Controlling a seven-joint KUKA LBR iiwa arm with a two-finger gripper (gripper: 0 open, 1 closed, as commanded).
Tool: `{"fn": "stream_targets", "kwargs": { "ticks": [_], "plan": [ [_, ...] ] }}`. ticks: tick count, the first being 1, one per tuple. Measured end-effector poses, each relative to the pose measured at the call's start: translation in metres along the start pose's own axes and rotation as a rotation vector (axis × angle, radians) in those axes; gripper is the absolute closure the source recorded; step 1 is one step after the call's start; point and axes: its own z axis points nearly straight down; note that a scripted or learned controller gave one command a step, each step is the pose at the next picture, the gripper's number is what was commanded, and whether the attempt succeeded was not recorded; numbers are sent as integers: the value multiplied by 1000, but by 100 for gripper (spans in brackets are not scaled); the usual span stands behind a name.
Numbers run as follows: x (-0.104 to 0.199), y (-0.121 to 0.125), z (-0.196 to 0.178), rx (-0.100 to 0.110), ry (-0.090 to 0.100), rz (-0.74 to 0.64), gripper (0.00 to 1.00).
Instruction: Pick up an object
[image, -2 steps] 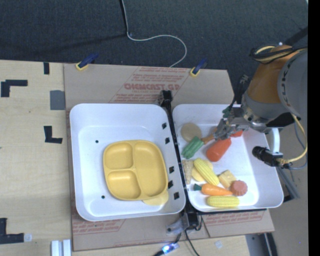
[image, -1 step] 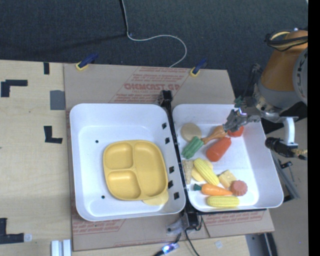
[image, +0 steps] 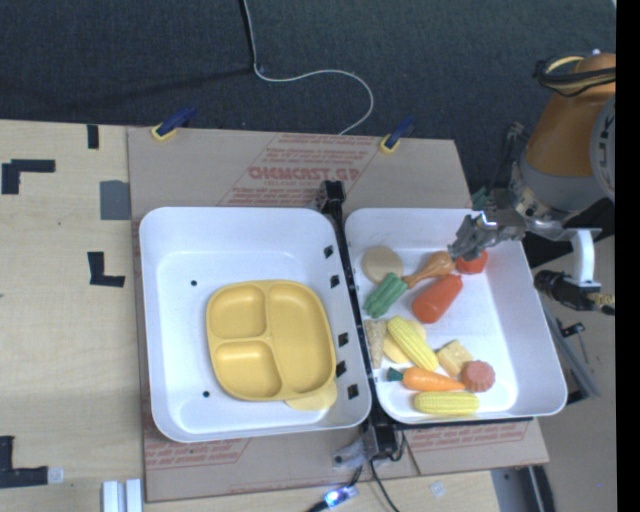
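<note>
— When the arm reached in, what lay in the two bins?
— One yellow plate (image: 270, 337) in the left bin (image: 165, 300); in the right bin (image: 535, 330), two corn cobs (image: 413, 343), one carrot (image: 432, 380), one orange pepper (image: 437, 298).
— And the gripper (image: 469, 240)?
— It sat low over a red tomato (image: 472, 263) at the far edge; its grip I couldn't judge.

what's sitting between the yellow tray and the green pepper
In the camera view, just the two bins' touching walls with black clips separate the yellow tray from the green pepper.

Arm (image: 572, 110) cut off at right edge, yellow disc (image: 312, 401) mostly under tray (image: 270, 338)
</note>
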Motion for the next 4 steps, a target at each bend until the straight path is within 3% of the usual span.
{"fn": "stream_targets", "kwargs": {
  "ticks": [1, 2, 4],
  "plan": [
    [52, -10, 11, 3, 1, -4, 100],
    [101, -32, 8, 4, 1, -4, 100],
    [222, -52, -8, 2, 1, -7, 100]
  ]
}}
